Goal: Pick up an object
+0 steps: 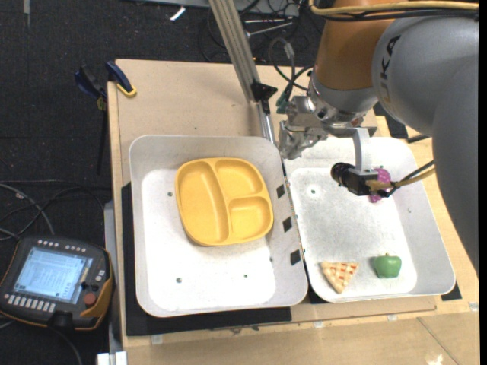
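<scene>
Gripper [295,144] is hanging off the grey arm [426,59], orange band [354,36] sitting just above the wrist. It is hovering over the far left corner of the right bin [358,234], right by the seam between the two bins. I can't tell from this angle how far open it is, or whether it is gripping anything.

Loose items are sitting in the right bin. A small purple item [381,179] is lying toward the far side, right of the gripper and apart from it. A green pepper [387,265] is resting near the front right. A pizza slice [338,274] is lying just left of the pepper, close to the front rim, not touching it. Both are well apart from the gripper.

The left bin [205,280] is holding a yellow divided plate [224,200], lying flat in the far half, three compartments facing up.

Black clips [287,223] are running along the seam. A metal pole [234,44] is slanting up from the bench [190,97] behind the bins. A blue and yellow clamp [114,78] is biting the bench's far left corner. A teach pendant [49,280] is lying off the bench at front left, screen glowing
</scene>
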`<action>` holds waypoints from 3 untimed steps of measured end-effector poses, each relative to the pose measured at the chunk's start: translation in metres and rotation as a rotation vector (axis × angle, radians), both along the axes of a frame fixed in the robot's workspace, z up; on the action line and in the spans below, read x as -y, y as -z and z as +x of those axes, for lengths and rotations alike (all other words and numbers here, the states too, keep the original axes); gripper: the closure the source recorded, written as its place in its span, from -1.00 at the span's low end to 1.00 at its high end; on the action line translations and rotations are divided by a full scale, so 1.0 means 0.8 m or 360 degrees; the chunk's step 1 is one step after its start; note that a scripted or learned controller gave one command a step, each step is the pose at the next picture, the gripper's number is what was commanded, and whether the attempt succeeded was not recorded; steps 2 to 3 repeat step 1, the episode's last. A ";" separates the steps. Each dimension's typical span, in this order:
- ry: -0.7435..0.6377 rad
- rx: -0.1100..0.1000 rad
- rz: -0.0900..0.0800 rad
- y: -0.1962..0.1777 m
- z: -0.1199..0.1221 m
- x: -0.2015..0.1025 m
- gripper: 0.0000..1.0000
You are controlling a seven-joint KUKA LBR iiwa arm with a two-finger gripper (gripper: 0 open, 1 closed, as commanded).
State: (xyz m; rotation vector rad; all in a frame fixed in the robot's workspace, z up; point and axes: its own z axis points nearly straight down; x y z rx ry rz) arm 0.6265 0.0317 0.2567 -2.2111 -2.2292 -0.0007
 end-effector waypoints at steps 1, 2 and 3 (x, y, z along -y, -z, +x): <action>-0.0001 0.0003 0.0000 -0.001 0.004 -0.070 1.00; -0.0001 0.0003 0.0000 -0.001 0.004 -0.070 1.00; -0.0001 0.0003 0.0000 -0.001 0.004 -0.070 1.00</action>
